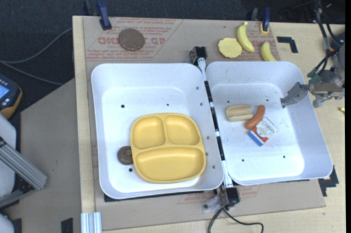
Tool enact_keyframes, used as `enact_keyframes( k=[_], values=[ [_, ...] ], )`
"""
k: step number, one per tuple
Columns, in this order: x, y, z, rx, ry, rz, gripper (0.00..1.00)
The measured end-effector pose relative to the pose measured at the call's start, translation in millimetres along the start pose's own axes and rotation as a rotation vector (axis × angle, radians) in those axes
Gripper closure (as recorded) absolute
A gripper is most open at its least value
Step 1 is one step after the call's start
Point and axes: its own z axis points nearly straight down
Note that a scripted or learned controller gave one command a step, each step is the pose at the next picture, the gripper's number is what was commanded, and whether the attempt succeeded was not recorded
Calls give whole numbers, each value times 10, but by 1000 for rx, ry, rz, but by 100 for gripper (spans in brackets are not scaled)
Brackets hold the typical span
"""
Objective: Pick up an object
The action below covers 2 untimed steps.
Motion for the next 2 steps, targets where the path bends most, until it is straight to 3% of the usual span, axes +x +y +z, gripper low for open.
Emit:
enact_keyframes(
  k=[1, 2],
  values=[
    [423, 426, 928, 7, 4, -5, 0],
    [471, 463, 1628, 1, 3, 0, 0]
  ],
)
